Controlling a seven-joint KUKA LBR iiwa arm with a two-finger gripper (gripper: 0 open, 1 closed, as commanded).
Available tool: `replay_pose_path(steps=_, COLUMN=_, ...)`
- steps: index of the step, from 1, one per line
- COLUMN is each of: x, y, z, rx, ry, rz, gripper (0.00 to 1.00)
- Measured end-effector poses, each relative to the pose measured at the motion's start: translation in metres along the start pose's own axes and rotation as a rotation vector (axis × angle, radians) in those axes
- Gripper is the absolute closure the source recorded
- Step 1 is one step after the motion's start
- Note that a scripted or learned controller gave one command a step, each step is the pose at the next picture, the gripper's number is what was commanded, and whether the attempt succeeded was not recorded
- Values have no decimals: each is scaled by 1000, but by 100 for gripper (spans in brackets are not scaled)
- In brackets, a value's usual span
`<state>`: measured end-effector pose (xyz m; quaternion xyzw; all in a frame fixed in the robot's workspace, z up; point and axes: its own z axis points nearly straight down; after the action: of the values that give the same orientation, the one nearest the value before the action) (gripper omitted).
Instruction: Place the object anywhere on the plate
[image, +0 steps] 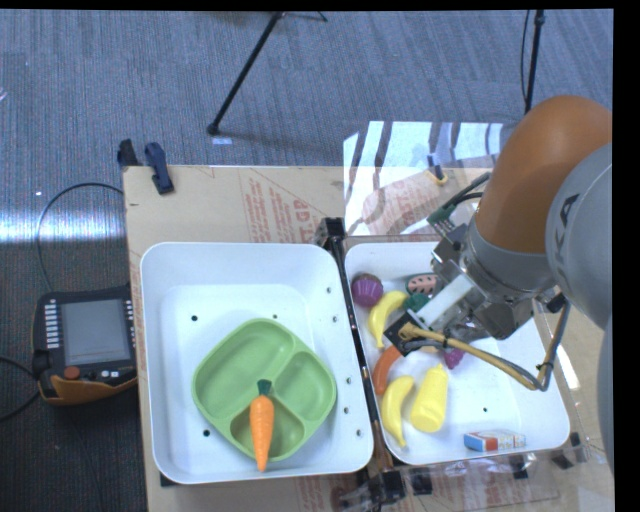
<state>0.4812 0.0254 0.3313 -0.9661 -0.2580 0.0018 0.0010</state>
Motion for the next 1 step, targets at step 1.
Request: replay_pose_path(steps=1, x=39, y=-23, z=81, rx=4, ry=-8, rz=290, gripper=100)
